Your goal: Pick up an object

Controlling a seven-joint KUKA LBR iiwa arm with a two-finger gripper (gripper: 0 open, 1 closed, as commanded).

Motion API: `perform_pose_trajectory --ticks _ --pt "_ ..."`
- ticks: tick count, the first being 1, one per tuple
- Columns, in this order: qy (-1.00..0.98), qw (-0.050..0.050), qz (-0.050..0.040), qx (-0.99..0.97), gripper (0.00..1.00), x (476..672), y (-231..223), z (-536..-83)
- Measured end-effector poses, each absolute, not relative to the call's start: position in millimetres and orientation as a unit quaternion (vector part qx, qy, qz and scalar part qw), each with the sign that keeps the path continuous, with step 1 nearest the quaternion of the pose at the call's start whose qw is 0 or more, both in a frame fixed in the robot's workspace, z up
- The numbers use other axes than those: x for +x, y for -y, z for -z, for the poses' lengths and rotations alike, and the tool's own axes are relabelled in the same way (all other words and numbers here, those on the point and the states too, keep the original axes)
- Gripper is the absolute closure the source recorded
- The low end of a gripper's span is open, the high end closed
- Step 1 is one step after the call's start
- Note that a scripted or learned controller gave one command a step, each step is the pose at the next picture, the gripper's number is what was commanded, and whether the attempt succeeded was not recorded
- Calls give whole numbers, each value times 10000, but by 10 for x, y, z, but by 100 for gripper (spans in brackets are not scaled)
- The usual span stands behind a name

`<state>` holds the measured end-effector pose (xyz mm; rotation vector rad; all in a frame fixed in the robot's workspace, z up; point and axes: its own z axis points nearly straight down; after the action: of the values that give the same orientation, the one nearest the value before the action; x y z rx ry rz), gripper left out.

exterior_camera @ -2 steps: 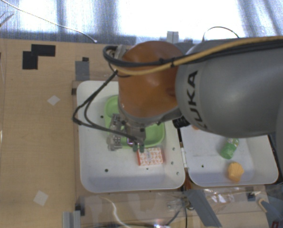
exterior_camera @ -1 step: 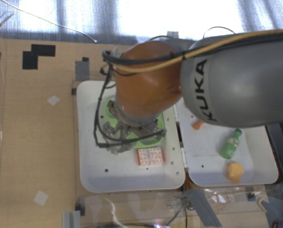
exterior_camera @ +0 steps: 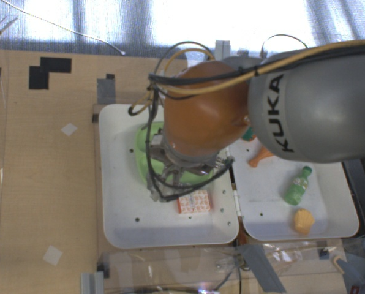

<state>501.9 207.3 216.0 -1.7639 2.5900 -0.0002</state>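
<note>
Setting: we look down at a slant on a wooden bench (exterior_camera: 41, 182) that bears two shallow white bins side by side.
Arm: we see a large grey arm (exterior_camera: 317, 103) marked KUKA reaching in from the right, with an orange band (exterior_camera: 204, 112) above the wrist and dark cables looping around it.
Gripper: we see the gripper (exterior_camera: 181, 175) hanging low over the left bin (exterior_camera: 127, 225), under the orange band; the wrist and cables cover its tip, so we cannot tell whether it is wide, narrow or holding anything.
Green object: we see a pale green, rounded thing (exterior_camera: 143, 149) in the left bin, directly below the gripper and largely hidden by it; we cannot tell what it is, or whether the gripper touches it.
Patterned block: we see a small flat block (exterior_camera: 194, 201) with a red and white pattern lying in the left bin, just in front of the gripper and apart from it.
Right bin: we see the right bin (exterior_camera: 329, 225) holding a green bottle (exterior_camera: 297, 187) lying tilted, a small yellow-orange lump (exterior_camera: 302, 220) near the front wall, and an orange piece (exterior_camera: 260, 157) partly under the arm.
</note>
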Motion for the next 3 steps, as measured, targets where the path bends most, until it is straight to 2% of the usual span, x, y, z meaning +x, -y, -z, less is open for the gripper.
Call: perform_pose_trajectory --ticks 1,2,3 --pt "-9311 43 -9 -3646 100 5101 -2116 -2133" --pt "-9311 92 -17 -3646 100 5122 -2132 -2263" --pt "-8370 37 0 -5471 100 4953 -1943 -2222"
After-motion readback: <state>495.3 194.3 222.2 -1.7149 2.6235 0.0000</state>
